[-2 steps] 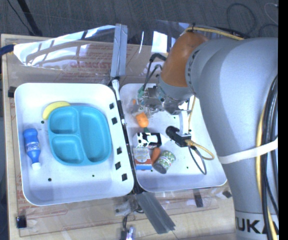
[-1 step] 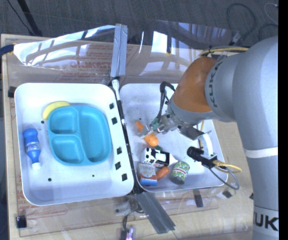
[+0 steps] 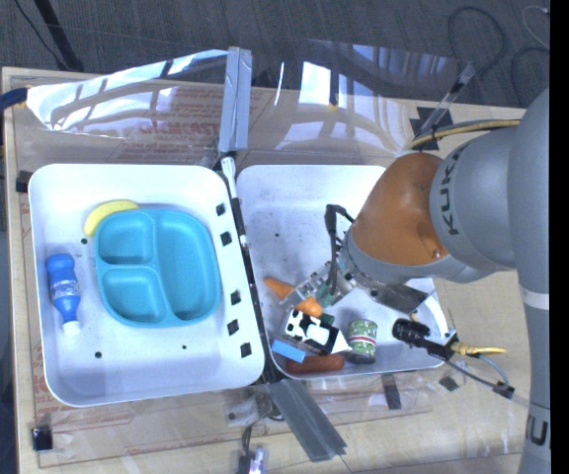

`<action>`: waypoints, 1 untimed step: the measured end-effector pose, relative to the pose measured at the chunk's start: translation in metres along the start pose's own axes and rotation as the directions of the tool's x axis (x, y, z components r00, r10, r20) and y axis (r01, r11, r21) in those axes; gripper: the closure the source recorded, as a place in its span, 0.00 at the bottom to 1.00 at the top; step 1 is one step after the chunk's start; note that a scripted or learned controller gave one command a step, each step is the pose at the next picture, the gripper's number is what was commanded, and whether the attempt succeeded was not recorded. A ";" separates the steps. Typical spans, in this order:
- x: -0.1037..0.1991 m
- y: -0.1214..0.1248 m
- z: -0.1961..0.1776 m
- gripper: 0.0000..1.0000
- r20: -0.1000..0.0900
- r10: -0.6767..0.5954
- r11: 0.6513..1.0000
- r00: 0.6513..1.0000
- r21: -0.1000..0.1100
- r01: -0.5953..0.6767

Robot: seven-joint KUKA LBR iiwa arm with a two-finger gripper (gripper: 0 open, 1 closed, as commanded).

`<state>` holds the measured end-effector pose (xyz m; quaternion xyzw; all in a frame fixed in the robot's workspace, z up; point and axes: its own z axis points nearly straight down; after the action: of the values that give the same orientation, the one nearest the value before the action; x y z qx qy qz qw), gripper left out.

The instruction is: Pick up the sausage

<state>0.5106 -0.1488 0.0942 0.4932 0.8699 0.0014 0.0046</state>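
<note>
The gripper (image 3: 316,289) is hanging low over the right bin (image 3: 294,191), and whether it is released or clenched cannot be told. At its 9 o'clock a carrot (image 3: 279,286) is lying; at its 6 o'clock a black-and-white toy (image 3: 310,331) is sitting, with a green can (image 3: 363,340) at 4 o'clock. The sausage (image 3: 314,363) is resting along the bin's near wall, under the toy, apart from the gripper. At 9 o'clock, the left bin (image 3: 52,191) is holding a blue divided tray (image 3: 156,268), a banana (image 3: 110,211) and a blue bottle (image 3: 63,289).
</note>
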 end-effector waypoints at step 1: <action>0.004 0.034 0.000 1.00 0.002 -0.437 0.900 0.900 0.006 0.437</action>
<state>0.5380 -0.1283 0.0949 0.2858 0.9583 -0.0029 0.0047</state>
